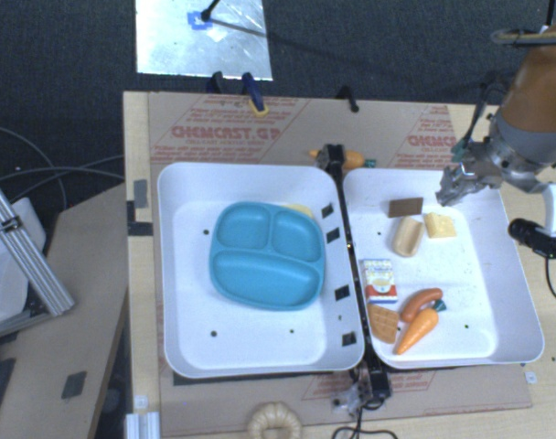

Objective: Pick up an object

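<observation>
Whether the gripper (454, 190) is wide or narrow cannot be told; poised near the pale yellow cheese block (440, 225), a grasp could be spoiled by the adjacent brown rectangular block (405, 207).

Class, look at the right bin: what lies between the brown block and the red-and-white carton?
The camera view shows a tan bread roll between the brown block and the carton.

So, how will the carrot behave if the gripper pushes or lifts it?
The carrot looks like a rigid toy, probably light. Its round, tapered shape may roll or swing sideways when pushed. It lies against the sausage, so that would likely move too. The smooth skin may slip.
</observation>
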Controlling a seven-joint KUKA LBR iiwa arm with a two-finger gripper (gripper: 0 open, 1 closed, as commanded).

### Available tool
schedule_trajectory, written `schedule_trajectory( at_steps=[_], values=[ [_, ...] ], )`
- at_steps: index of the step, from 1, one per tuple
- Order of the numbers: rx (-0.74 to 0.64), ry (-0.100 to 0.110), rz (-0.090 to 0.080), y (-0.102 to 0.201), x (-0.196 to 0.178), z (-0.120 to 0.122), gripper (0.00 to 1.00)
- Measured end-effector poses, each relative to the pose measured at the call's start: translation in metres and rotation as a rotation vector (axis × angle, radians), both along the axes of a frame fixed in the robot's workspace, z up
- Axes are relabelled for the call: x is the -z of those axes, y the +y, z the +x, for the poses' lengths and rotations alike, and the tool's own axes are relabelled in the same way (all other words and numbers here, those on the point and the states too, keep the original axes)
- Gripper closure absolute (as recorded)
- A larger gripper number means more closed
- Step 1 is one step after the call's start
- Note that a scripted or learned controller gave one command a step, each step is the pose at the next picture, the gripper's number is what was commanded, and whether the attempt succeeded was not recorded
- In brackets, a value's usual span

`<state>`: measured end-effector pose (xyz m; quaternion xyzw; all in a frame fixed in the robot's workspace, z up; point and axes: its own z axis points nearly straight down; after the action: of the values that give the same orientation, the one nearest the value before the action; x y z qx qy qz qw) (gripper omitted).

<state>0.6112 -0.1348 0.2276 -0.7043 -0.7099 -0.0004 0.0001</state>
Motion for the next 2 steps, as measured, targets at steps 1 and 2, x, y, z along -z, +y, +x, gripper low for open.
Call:
schedule_trajectory(
  at_steps=[1, 2],
  values=[
    [0.0, 0.001, 0.0, 0.049, 0.004, -0.023, 1.0],
    [-0.001, 0.001, 0.001, 0.101, 0.014, -0.035, 1.0]
  ],
)
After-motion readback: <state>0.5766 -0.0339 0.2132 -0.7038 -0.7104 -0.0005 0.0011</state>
